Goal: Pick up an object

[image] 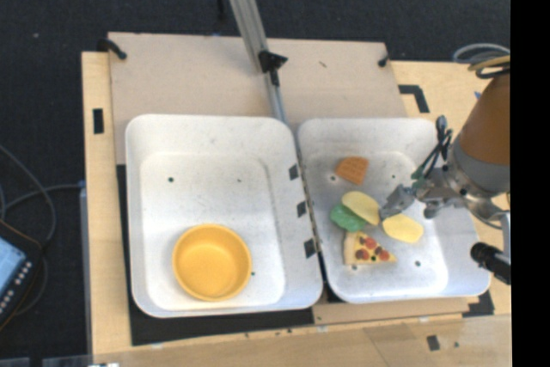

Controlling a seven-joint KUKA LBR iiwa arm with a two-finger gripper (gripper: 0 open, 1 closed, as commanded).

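Observation:
In the right bin point(344, 137) lie several small items: an orange-brown piece point(351, 169) near the middle, a yellow-green piece point(362, 205) over a green piece point(345, 218), a pale yellow oval point(402, 229), and a pizza-slice toy point(368, 249) at the front. My gripper point(400, 199) reaches in from the right, low over the bin, just above the yellow oval and right of the yellow-green piece. Nothing shows between its fingers.
A yellow bowl point(212, 261) sits in the front of the left bin point(172, 150). A metal rail point(245, 9) slants down from the top to the gap between the bins. The orange-banded arm point(488, 133) fills the right side.

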